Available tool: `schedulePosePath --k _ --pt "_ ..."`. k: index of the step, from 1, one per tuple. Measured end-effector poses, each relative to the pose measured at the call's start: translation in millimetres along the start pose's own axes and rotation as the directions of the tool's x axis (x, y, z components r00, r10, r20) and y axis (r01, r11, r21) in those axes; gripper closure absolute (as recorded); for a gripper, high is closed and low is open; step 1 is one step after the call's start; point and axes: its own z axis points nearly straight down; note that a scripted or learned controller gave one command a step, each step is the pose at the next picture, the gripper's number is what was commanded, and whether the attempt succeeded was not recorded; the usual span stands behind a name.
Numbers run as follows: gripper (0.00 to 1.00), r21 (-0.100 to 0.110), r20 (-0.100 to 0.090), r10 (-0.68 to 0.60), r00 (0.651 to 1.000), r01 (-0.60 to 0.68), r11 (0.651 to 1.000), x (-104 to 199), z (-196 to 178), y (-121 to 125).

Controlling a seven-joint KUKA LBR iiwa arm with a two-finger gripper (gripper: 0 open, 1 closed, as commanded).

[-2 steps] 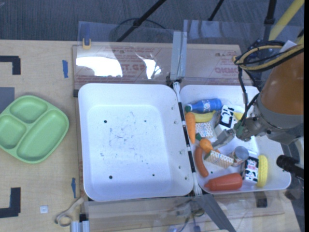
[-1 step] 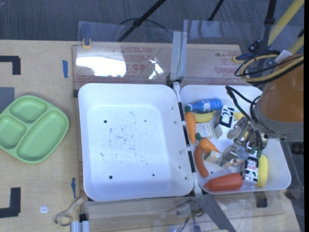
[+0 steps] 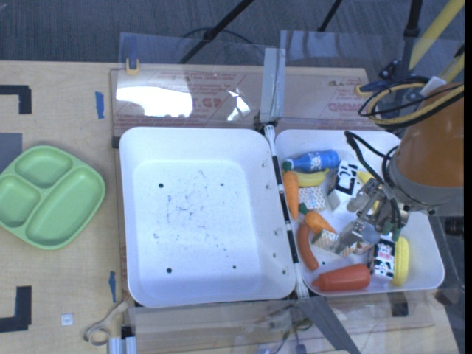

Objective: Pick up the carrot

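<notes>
Approach step: claw [image 3: 359, 231], grip state indiscernible, low in right bin [image 3: 431, 268] beside carrot [image 3: 318, 222]; next, centre over carrot.

An orange carrot [image 3: 292, 195] lies beside a blue bottle [image 3: 313, 160], a yellow banana [image 3: 401, 259], and a red sausage [image 3: 342, 277]; the divided plate [image 3: 49, 195] is green.

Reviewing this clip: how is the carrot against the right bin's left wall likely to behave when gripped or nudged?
The carrot looks like smooth moulded plastic, so probably stiff, light and somewhat slippery. Its rounded, tapered shape suggests it could roll or pivot if nudged. It lies close along the bin wall, which may crowd the gripper.
</notes>
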Motion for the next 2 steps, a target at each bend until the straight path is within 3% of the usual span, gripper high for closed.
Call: schedulePosePath --k 2 --pt "0.0 0.0 0.0 0.0 1.0 0.0 1.0 0.0 0.0 0.0"
